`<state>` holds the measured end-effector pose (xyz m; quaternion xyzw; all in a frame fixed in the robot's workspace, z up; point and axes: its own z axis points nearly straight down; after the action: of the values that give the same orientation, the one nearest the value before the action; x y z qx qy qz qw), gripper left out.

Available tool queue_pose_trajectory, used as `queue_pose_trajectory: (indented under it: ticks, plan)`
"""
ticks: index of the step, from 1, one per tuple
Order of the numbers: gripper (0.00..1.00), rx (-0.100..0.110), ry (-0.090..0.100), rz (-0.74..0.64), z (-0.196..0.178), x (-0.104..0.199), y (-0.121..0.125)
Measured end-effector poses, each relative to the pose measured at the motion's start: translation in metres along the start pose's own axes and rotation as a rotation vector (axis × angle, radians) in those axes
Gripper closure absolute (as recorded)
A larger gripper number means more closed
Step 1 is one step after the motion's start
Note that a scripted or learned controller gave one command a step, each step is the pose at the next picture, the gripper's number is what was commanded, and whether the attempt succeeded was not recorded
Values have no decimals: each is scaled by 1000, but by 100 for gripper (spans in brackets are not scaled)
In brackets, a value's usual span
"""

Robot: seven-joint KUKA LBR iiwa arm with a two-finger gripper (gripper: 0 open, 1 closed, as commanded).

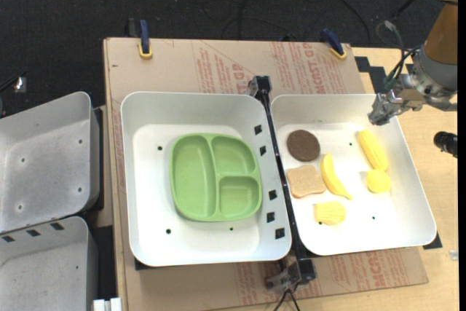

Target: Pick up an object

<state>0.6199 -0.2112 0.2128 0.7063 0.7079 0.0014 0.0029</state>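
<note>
Near right bin's (pixel 408 229) back corner, fingers (pixel 381 113) (state unclear) hover by ridged yellow corn cob (pixel 373 148).

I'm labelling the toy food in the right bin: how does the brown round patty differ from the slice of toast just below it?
The patty is dark brown and round; the toast is pale tan and roughly square with a notched top. The patty sits nearer the bin's far wall, while the toast lies toward the near side, beside the banana. Both lie flat on the right bin, close to its left wall.
</note>
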Motion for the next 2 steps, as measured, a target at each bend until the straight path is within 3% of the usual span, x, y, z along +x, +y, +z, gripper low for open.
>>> queue_pose_trajectory:
  ticks: [1,2]
  plan:
    - [100,-1,-1,0,-51,0,2]
    - [100,7,4,-6,-41,62,2]
